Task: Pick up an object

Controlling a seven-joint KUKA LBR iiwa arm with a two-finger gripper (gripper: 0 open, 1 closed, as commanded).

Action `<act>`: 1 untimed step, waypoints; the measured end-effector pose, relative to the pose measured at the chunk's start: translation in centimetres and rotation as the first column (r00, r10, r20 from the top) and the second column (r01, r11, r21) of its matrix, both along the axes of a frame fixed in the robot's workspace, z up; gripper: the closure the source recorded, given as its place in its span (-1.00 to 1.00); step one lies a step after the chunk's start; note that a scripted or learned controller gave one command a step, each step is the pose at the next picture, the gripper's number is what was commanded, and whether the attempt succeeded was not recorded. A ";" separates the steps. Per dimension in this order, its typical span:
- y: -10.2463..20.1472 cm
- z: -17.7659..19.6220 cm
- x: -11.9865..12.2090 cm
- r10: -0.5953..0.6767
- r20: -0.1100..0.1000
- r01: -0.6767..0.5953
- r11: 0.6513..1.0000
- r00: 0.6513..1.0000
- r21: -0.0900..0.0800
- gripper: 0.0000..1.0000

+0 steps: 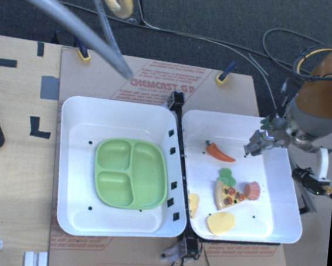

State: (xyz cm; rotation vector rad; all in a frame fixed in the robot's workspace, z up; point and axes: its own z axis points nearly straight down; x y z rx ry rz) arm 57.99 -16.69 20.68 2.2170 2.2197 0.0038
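Observation:
The right bin point(280, 171) holds several toy foods: an orange carrot point(218, 153) near its back, a green piece point(227, 176), a pizza slice point(228, 195), a pink piece point(252, 190), a yellow round piece point(220, 222) at the front and a small yellow piece point(192, 203) by the left wall. My gripper point(255, 146) hangs over the bin's back right part, to the right of the carrot and apart from it. Nothing shows between its fingers.
The left bin point(84, 121) holds a green divided plate point(131, 173). A black divider point(178, 160) with clips runs between the bins. Cables lie on the dark floor behind the bench. A grey pole point(66, 15) slants across the upper left.

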 end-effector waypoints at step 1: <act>0.1 0.5 0.0 0.000 -0.004 0.000 1.000 1.000 0.002 1.00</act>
